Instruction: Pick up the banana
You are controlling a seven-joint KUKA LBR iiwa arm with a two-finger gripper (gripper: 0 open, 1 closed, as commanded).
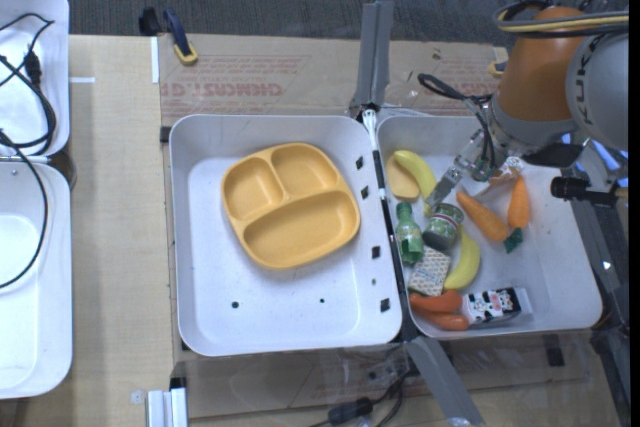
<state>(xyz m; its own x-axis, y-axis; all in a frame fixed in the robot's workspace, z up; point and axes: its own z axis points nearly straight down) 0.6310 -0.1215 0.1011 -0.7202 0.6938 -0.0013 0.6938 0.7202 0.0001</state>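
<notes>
The yellow banana (466, 261) lies curved in the right bin (560, 290), tucked under a small can (443, 226). A second yellow, banana-like fruit (411, 172) rests near that bin's back left corner. My gripper (446, 189) hangs low over the right bin, between the yellow fruit and the can, above and left of the banana. Nothing shows between its tips.
The right bin also holds a green bottle (407, 233), two carrots (484, 216), a cracker (430, 270), a red sausage (440, 307) and a small carton (495, 305). A yellow divided plate (290, 205) sits in the left bin (200, 305).
</notes>
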